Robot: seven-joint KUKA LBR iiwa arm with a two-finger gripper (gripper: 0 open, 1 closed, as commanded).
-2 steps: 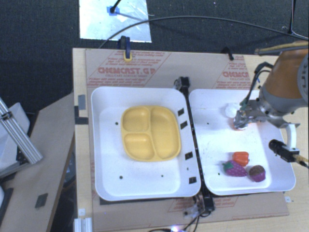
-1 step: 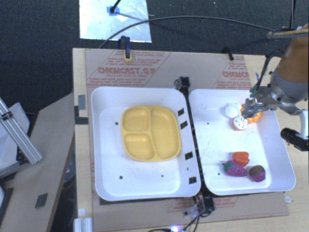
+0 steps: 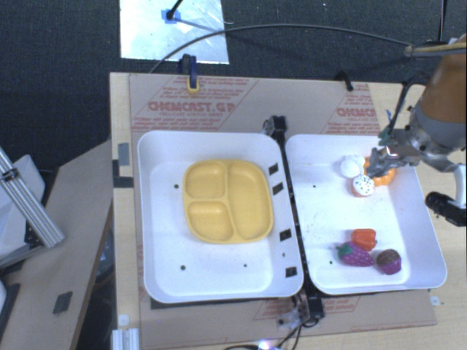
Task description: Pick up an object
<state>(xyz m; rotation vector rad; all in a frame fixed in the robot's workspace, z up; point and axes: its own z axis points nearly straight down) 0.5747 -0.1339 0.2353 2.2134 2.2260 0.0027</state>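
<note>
The gripper (image 3: 381, 162) hangs low over the right bin (image 3: 321, 217), at about two o'clock in that bin, with the grey arm (image 3: 441, 115) reaching in from three o'clock. Whether it is open or closed cannot be told; its tip is dark and small against the clutter beneath it, and nothing can be seen held in it. By that evidence the pick looks not yet made: every toy appears to rest on the bin floor.

Three things crowd the tip. An orange piece (image 3: 387, 173) sits right under it, partly covered. A white ball (image 3: 350, 166) lies just at nine o'clock of the tip, and a white speckled piece with an orange face (image 3: 363, 187) just at seven o'clock. The orange piece seems the likeliest target.

Well apart, toward six o'clock, lie a red pepper-like toy (image 3: 363, 238), a purple grape bunch (image 3: 354, 255) and a brown-and-purple toy (image 3: 388, 260). The left bin (image 3: 160, 268) holds a yellow divided plate (image 3: 226, 199).
</note>
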